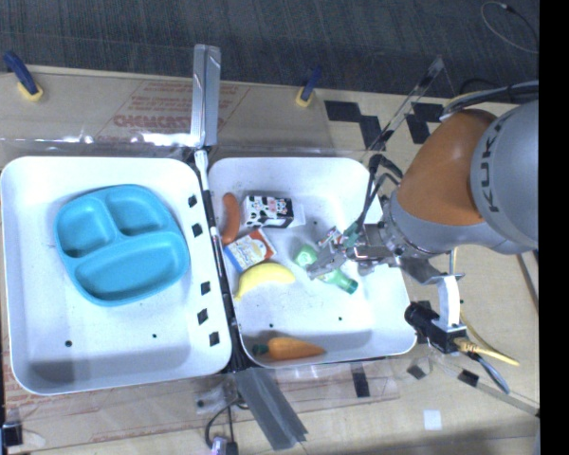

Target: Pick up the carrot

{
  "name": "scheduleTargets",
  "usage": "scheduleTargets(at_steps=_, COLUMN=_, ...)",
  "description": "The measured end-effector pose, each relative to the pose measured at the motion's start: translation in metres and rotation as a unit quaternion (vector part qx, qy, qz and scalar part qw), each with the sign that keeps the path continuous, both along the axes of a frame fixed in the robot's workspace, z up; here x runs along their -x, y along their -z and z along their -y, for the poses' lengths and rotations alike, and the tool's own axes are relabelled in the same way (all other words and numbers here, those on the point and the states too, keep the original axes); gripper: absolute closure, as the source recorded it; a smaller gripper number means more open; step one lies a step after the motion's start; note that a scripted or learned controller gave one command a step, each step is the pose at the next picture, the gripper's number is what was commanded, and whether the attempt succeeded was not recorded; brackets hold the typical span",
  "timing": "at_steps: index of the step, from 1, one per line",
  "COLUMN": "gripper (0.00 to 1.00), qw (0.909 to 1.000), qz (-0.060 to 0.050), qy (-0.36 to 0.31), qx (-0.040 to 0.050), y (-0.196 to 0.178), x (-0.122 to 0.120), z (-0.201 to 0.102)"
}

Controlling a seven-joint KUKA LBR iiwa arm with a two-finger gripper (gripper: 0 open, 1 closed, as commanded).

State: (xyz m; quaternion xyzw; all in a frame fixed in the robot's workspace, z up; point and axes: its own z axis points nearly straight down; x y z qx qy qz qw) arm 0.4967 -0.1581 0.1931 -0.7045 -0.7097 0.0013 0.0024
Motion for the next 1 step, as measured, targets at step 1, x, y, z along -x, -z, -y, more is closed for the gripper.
scheduleTargets(at_steps=1, gripper=0.0, qw=0.9997, qz=0.0, qy=-0.023, qx=0.0002, y=0.0025, x=-0.0104, z=-0.0923)
